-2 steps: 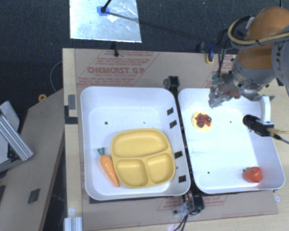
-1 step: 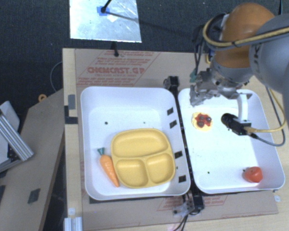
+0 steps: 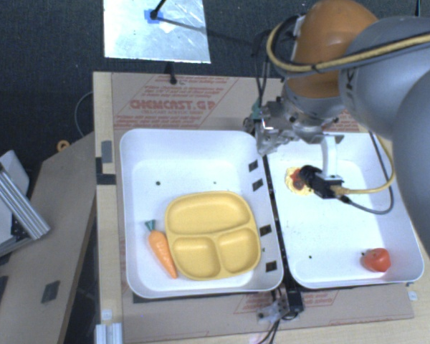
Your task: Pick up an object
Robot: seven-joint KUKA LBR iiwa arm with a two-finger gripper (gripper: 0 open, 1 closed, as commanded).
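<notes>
The gripper (image 3: 271,136) hangs over the far end of the wall between the two bins; I cannot tell whether it is open or closed. A small yellow and red thing (image 3: 295,180) lies in the right bin (image 3: 330,264), near the gripper. A red fruit (image 3: 375,259) sits well apart, in that bin's near corner. In the left bin (image 3: 150,170), a carrot (image 3: 161,251) lies just beside a yellow plate (image 3: 211,233).

bench (image 3: 102,213) | printed cardboard (image 3: 175,95) flat on top | left bin (image 3: 140,156), right bin (image 3: 337,235) on cardboard, side by side, rims touching
</notes>
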